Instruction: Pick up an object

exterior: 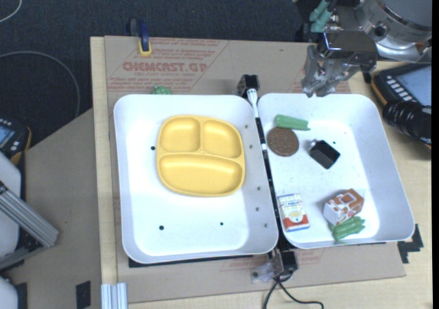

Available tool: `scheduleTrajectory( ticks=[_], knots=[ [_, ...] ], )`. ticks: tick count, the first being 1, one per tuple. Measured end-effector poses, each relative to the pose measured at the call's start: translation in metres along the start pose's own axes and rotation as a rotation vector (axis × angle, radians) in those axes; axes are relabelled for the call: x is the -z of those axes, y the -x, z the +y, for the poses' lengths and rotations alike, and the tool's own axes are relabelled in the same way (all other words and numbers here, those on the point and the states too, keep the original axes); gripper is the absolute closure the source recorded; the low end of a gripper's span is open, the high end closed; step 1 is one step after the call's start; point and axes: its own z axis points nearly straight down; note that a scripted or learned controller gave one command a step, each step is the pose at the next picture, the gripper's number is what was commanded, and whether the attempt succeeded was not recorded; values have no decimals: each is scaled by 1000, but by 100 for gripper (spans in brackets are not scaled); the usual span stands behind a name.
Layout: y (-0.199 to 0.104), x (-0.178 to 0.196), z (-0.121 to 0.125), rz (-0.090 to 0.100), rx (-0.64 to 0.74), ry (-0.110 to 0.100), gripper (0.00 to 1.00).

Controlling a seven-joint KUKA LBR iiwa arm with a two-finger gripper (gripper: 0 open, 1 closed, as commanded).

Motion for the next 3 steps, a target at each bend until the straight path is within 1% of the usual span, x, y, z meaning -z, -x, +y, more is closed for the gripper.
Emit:
scheduleTrajectory(
  ticks=[1,2,3],
  knots=[
    [57,13,0,-2,-10,-3,100],
    [119,12,-1,-4,-10,-5,100],
    [151,12,-1,-4,-7,-5,100]
  ],
)
